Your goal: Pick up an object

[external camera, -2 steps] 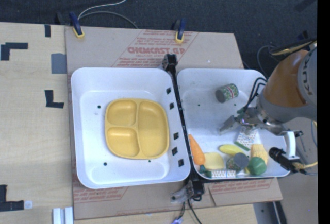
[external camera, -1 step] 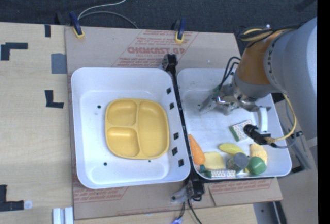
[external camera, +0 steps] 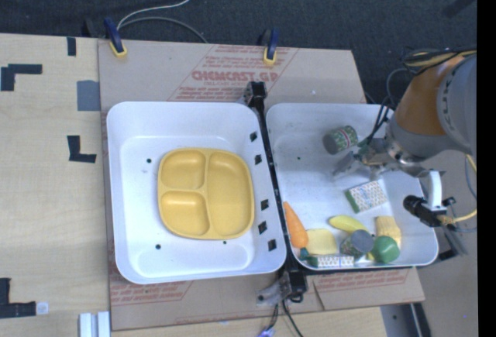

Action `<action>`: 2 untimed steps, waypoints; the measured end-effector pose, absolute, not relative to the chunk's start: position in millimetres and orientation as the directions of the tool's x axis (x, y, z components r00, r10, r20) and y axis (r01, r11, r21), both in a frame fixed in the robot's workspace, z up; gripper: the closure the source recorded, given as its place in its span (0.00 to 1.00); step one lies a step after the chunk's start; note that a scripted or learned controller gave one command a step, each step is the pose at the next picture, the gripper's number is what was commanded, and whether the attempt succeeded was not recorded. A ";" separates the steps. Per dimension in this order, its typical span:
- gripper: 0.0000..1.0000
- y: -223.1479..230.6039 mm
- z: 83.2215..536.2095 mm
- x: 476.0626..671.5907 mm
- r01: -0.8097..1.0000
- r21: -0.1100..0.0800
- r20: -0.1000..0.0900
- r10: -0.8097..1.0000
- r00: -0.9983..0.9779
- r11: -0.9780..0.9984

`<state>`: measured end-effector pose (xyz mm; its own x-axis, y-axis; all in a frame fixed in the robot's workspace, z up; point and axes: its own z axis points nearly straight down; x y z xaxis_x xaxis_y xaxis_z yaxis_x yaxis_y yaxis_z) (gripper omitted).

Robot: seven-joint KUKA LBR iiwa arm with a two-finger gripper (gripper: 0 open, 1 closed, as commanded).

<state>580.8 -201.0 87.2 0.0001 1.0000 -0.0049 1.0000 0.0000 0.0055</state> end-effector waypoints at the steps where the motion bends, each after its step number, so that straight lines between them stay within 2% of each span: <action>1: 0.00 -151.3 90.9 625.3 1.000 0.000 0.000 1.000 -0.002 0.002; 2: 0.00 -146.1 82.6 659.3 0.999 -0.047 0.004 1.000 0.010 -0.010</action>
